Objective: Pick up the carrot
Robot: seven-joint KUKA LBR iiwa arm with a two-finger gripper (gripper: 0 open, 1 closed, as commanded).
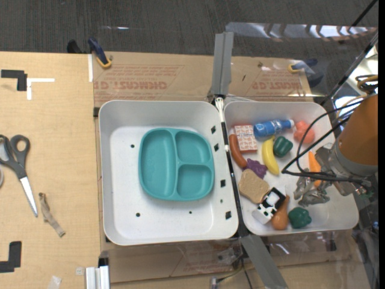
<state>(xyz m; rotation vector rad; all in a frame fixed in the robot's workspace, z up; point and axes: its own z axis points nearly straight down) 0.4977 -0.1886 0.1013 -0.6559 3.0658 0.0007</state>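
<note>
- Since the carrot (313, 160) seems to be the bright orange sliver toward 3 o'clock in the right bin (271, 105), that is where the grasp belongs; cables cross it and its length is partly hidden.
- The gripper (310, 190) hangs low over the same bin, just at 6 o'clock of the carrot, near the green broccoli (299, 217). Whether it is spread or closed I cannot tell, and nothing is visibly held.
- To do this step well, I would shift the gripper toward 12 o'clock until it is centred over the carrot, then turn the wrist to close across the narrow width.
- 2 neighbours crowd it: the green pepper (283, 145) at 9 o'clock and the pink piece (304, 131) at 11 o'clock, so descend straight.
- A second, duller orange piece (280, 221) lies at 6 o'clock in the bin; probably not the target.
</note>
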